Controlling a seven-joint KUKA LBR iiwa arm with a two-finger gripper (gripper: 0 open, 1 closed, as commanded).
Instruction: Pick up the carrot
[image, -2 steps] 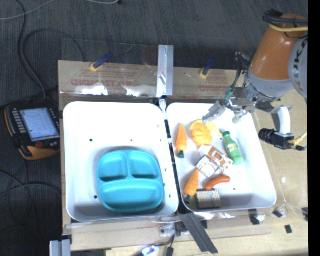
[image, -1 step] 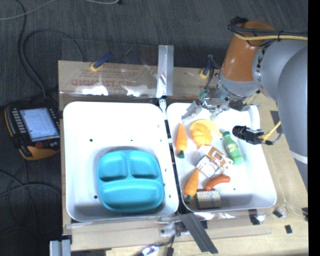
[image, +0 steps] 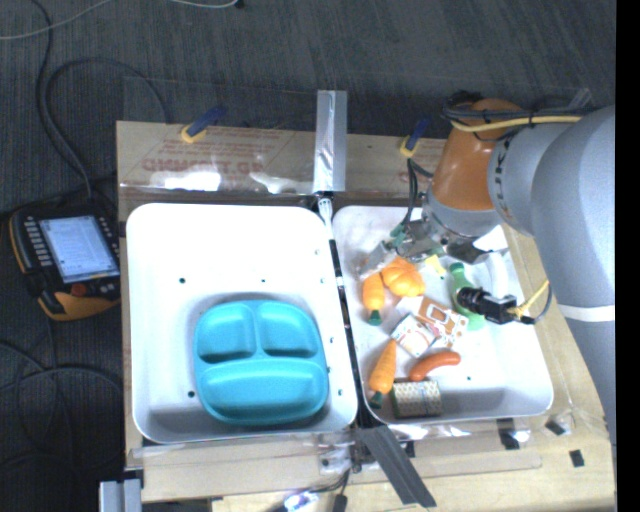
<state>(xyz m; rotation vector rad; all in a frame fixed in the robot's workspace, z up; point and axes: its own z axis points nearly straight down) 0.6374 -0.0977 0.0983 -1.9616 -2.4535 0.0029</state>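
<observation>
The carrot (image: 382, 367) lay near the right bin's (image: 520, 400) front-left corner, beside a red sausage (image: 435, 364). Likely light, rigid, slick plastic, best gripped across its thick middle. Whether the gripper (image: 418, 236) was clenched could not be told.

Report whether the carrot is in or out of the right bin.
In. The carrot lies on the floor of the right bin, near its left wall.
</observation>
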